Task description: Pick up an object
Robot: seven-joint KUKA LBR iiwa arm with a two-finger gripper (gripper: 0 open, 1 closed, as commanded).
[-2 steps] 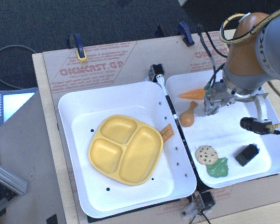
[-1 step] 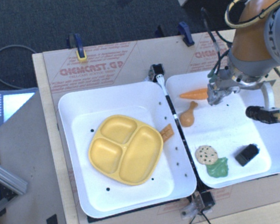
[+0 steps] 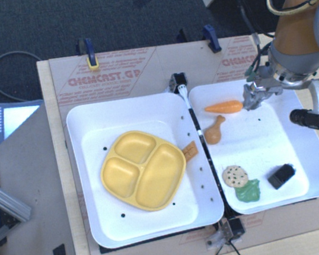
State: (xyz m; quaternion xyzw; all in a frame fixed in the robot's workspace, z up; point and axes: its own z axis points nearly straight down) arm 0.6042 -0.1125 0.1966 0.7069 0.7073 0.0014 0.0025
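The right bin (image 3: 261, 144) holds an orange carrot (image 3: 223, 107) at its back, a brown drumstick (image 3: 213, 131) near its left wall, a speckled cookie (image 3: 235, 175) partly on a green leaf piece (image 3: 249, 191), and a black block (image 3: 282, 176) at the front right. My gripper (image 3: 253, 98) hangs low at the back of this bin, just beside the carrot's right end. I cannot make out anything held in it.
In the left bin (image 3: 89, 141) lies a yellow divided plate (image 3: 144, 169), with a small brown piece (image 3: 189, 151) at its right edge. A black divider rail (image 3: 196, 130) runs between the bins. Blue clamps (image 3: 211, 36) grip the board's far edge.
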